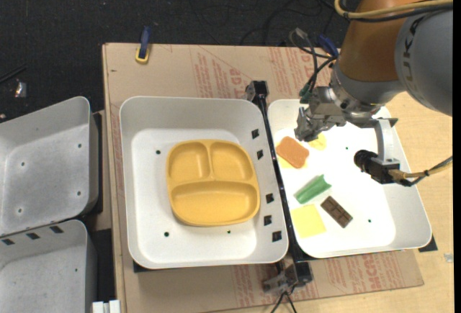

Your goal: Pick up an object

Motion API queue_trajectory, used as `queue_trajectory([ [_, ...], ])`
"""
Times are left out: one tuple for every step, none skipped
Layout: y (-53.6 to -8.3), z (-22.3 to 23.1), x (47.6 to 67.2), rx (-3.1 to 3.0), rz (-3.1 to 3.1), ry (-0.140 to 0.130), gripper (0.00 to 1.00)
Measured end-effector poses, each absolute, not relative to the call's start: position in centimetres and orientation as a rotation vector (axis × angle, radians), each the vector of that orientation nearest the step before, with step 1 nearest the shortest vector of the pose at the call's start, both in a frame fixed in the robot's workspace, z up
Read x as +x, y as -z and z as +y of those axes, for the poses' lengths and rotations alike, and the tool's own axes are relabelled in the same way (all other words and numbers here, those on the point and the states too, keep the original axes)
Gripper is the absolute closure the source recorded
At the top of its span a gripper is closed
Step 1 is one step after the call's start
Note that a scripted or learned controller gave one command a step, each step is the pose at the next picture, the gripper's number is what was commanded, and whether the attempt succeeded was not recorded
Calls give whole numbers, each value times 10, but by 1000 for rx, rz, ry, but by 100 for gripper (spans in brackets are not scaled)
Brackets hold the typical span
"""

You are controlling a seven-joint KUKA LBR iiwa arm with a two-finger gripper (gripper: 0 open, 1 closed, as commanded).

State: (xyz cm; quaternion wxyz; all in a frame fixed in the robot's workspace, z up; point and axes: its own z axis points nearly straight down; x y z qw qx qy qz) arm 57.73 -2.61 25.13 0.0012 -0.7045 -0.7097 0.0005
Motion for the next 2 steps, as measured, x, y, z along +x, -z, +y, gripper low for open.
queue_trajectory([
  [-249,18,575,-2212,-2228,0,100],
  [-249,67,577,-2213,-2229,2,100],
])
